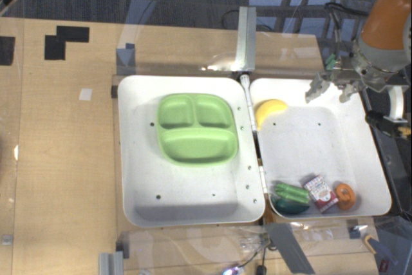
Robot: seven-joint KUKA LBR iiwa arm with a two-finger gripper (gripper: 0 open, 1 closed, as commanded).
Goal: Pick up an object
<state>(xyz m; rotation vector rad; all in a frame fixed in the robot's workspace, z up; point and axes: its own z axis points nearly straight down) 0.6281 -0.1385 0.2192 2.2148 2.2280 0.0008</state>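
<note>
Green plastic vegetable [290, 195], red snack packet [320, 192] and orange fruit [344, 195] crowd together; the open, empty gripper [329, 89] should target the isolated yellow lemon [270, 111].

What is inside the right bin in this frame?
The right bin holds a yellow object at its upper left corner and, along its near edge, a green item, a small red packet and an orange object. The packet covers part of the orange object.
</note>
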